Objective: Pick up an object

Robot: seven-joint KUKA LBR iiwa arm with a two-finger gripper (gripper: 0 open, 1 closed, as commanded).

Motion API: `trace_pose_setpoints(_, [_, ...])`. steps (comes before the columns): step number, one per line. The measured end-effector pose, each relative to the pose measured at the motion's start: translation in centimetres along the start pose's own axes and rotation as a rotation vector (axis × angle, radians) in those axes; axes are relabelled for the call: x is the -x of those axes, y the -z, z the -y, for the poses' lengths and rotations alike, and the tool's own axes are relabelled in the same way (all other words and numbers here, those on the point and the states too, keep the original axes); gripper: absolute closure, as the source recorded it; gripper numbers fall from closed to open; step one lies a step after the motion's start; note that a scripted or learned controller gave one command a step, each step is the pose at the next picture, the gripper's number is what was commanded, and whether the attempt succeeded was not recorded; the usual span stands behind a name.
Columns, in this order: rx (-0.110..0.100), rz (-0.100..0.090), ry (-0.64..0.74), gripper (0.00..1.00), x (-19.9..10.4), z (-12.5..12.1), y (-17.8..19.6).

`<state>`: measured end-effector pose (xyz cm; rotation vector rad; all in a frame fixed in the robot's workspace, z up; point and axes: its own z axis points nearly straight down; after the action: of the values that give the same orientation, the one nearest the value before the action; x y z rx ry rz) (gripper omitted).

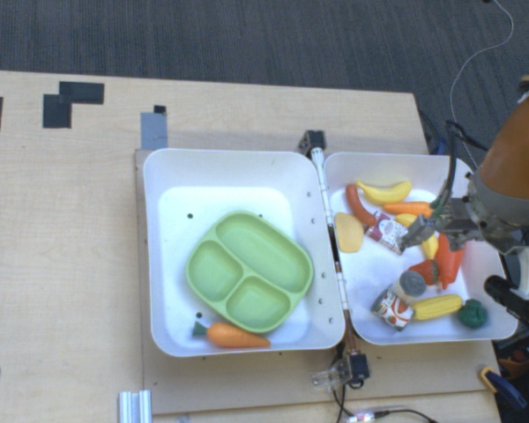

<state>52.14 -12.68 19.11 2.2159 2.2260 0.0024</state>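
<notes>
1. White plastic makes up the two shallow bins on the pale wooden counter (pixel 62 263): the left bin (pixel 163 236) and the right bin (pixel 370 320), joined along a central seam.
2. The left bin holds two things: one light green divided plate (pixel 249 271) with three compartments, and one orange toy carrot (pixel 235 336) lying just below the plate's lower edge.
3. The right bin holds a crowd of toy food. I count one yellow banana (pixel 384 191) near the top, one red sausage (pixel 360 208) slanting beneath it, one pale yellow rounded piece (pixel 348 233) against the seam, one small red-and-white packet (pixel 390 232), one can with a grey lid (pixel 400 300) lying tilted, one yellow corn cob (pixel 437 307) beside the can, and one dark green broccoli-like piece (pixel 473 314) in the lower right corner.
4. An orange carrot-like piece (pixel 408 208) sits just under the banana, and more red and orange pieces (pixel 447 263) cluster under the arm; their exact number cannot be told.
5. The tool (pixel 420 233) sits low over the middle of the right bin, at the packet's right edge. Whether its opening is wide or narrow cannot be told, nor whether it touches the packet.
6. The grey arm with its orange band (pixel 518 148) enters from the right.
</notes>
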Motion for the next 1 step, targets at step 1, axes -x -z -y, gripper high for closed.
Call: trace_pose_setpoints(1, [0.007, 0.000, -0.002, 0.00, -4.45, 3.19, -10.39])
